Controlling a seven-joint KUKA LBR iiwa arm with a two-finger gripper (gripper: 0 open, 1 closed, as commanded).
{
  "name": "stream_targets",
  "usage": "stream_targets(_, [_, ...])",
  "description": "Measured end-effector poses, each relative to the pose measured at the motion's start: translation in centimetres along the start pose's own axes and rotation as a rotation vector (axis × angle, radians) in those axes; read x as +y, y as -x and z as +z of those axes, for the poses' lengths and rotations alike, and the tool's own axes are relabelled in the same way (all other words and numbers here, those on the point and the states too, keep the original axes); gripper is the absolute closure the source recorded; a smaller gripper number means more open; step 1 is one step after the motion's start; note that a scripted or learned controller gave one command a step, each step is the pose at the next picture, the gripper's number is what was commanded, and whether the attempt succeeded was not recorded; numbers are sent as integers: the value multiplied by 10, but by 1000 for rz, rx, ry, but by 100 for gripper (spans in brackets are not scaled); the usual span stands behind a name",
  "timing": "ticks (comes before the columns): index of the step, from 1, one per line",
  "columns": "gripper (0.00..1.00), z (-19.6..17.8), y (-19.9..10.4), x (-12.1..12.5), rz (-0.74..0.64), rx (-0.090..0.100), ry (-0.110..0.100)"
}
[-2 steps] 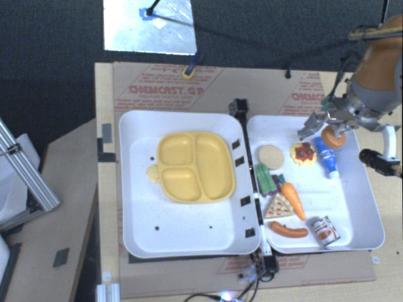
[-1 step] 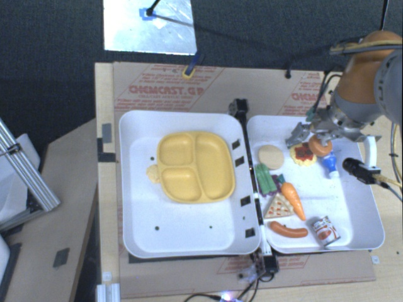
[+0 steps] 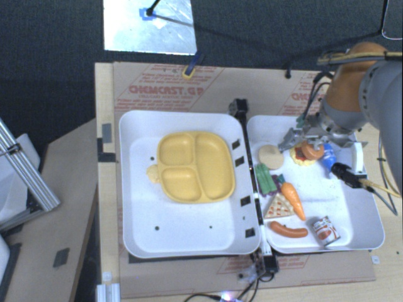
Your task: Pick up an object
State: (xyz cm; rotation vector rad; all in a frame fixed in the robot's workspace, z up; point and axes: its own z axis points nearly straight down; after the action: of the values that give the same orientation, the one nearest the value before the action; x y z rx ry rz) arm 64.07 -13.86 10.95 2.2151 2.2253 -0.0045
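Observation:
The right bin (image 3: 365, 222) holds several toy foods. A burger (image 3: 309, 153) lies near its back, with a round beige cookie (image 3: 272, 157) to its left and a blue object (image 3: 329, 157) to its right. My gripper (image 3: 306, 139) hangs directly over the burger, partly hiding it; whether it touches it I cannot tell. Nearer the front lie a green piece (image 3: 265, 182), a carrot (image 3: 293, 199), a pizza slice (image 3: 277, 207), a sausage (image 3: 289, 230) and a small can (image 3: 324, 229).
The left bin (image 3: 135, 225) carries a yellow divided plate (image 3: 194, 167) with a small yellow bit (image 3: 152, 171) at its left edge. A black clip bar (image 3: 250, 168) runs between the bins. Black cables (image 3: 359, 180) trail along the right bin's right side.

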Motion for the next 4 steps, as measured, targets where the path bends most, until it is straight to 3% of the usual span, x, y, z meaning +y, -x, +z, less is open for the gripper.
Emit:
stream_targets(1, [0,3,2,4,2,-5,21])
stream_targets(2, [100,-10,4,6,0,-11,28])
stream_targets(3, [100,-70,10,16,-1,1,9])
stream_targets(4, [100,-119,10,17,-1,2,9])
